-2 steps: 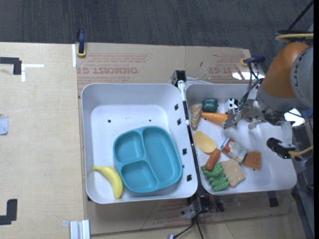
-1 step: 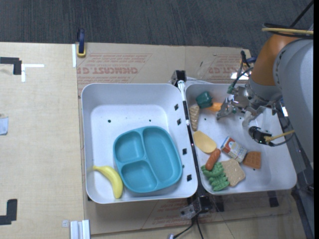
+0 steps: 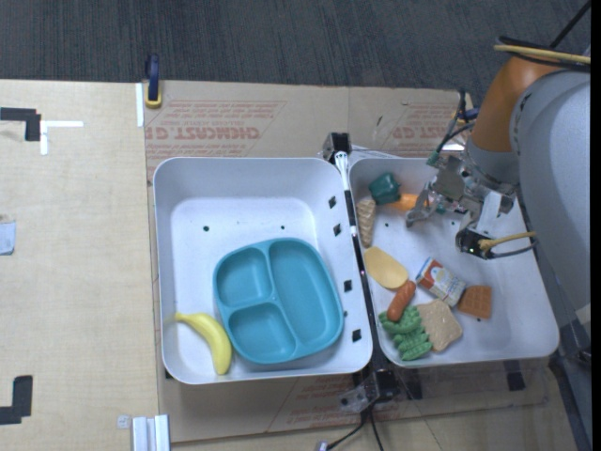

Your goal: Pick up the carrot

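The carrot (image 3: 408, 199), near the far edge of the right bin (image 3: 526, 341), is mostly hidden behind the gripper (image 3: 430, 207); just an orange end shows. The arm (image 3: 549, 139) is cut off by the right edge. The small carton (image 3: 439, 281) carries unreadable print.

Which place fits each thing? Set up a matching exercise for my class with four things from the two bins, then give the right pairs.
Things:
1. banana
2. blue divided plate
3. carrot
4. gripper

Places:
A. middle of the left bin
B. far end of the right bin, beside a dark green item
C. near left corner of the left bin
D. above the right bin, next to the orange piece

Pairs: 1-C, 2-A, 3-B, 4-D
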`<state>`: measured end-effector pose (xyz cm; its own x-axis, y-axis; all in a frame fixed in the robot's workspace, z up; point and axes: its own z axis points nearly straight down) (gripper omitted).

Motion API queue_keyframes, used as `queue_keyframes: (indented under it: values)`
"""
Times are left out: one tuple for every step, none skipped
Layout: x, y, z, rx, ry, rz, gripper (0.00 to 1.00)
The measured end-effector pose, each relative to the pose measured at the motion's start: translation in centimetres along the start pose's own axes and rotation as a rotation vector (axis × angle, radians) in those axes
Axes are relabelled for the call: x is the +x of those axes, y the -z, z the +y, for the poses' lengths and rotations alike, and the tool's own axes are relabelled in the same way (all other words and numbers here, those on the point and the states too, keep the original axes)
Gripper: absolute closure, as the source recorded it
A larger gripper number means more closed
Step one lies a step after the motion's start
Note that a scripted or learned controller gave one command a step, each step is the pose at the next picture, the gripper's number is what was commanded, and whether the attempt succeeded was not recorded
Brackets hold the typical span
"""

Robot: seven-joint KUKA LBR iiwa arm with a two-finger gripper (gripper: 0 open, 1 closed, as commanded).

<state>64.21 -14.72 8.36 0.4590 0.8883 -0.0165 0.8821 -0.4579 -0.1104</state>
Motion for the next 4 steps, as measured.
queue_keyframes:
  values:
    - [0.9,0.2,0.5,-0.060,-0.314,0.017,0.00]
    - [-1.9,0.5,1.5,-0.057,-0.637,0.043,0.00]
    - [-2.5,0.5,1.7,-0.045,-0.870,0.057,0.00]
    - [-2.6,0.6,1.8,-0.045,-0.874,0.056,0.00]
